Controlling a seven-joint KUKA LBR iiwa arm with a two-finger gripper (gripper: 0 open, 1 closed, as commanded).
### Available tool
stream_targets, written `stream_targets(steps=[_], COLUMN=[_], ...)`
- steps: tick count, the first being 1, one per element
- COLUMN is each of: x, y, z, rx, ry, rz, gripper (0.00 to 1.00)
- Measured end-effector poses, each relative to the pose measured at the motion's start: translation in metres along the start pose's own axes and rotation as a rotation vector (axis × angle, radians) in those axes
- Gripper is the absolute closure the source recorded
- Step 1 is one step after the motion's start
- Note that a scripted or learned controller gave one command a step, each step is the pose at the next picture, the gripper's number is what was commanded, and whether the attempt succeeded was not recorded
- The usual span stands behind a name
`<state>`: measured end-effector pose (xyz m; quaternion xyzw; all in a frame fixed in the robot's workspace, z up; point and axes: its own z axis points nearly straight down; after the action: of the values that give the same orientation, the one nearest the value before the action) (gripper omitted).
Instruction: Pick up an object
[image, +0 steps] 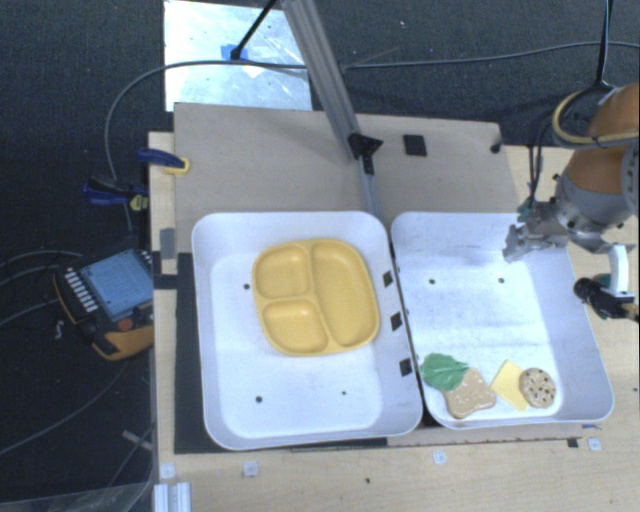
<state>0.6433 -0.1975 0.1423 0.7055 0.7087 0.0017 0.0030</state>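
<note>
Two white bins sit side by side on the table (270, 160). The left bin (225, 390) has a yellow plate (315, 297) in it. The plate has three parts, and it lies flat near the middle of that bin.

The right bin (490, 300) has four small toy foods in it. They are all close together in the near corner, by the front wall. A green leaf (443, 371) is on the left. Just beside it, and touching it, is a brown piece of toast (469, 396). Next comes a yellow piece of cheese (509, 383), and a round cookie (538, 387) with dark dots lies on the right edge of the cheese.

The arm (600, 165) comes in from the right. It is grey with an orange part up high. The tool (522, 240) hangs over the far right corner of the right bin, well apart from the toy foods. It is small and blurry, so I cannot tell if it is wide or narrow. I see nothing in it.

Left of the table, on the dark floor, lies a box with a blue screen (110, 290) and orange edges. Some clamps (135, 180) are clipped to the left side of the table.
</note>
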Motion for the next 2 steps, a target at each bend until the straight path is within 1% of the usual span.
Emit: stream_targets(steps=[1, 2], x=[0.007, 0.009], y=[-0.002, -0.006], z=[-0.062, -0.107], rx=[-0.001, 0.002], ry=[0.000, 0.001], rz=[-0.002, -0.002], gripper=[1.00, 1.00])
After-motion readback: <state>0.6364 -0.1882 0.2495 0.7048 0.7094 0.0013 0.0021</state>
